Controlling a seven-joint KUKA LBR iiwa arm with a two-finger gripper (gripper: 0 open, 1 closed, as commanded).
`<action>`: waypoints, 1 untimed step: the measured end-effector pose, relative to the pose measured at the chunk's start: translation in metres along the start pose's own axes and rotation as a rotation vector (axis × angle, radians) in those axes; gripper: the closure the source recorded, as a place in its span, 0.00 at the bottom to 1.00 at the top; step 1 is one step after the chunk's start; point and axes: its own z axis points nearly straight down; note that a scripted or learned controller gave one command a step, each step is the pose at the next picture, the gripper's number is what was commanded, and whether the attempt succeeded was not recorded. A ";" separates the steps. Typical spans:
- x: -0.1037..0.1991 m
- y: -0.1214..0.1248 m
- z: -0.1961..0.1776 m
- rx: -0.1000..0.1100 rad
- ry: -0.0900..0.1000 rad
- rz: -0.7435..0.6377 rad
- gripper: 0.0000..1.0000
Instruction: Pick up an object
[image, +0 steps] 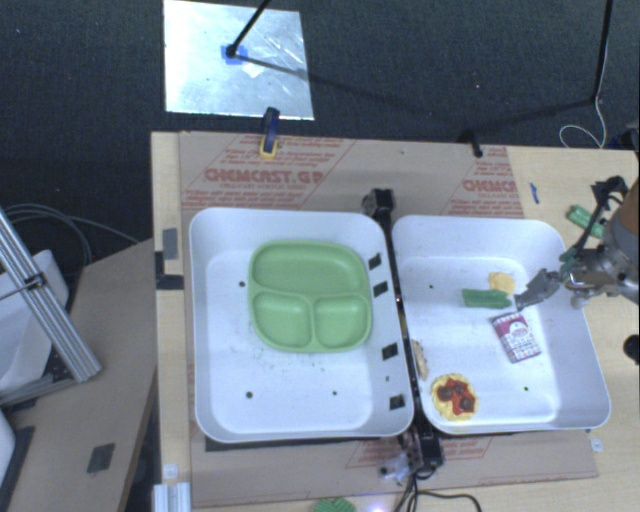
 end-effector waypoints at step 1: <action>-0.018 0.033 0.074 0.002 0.000 0.001 0.00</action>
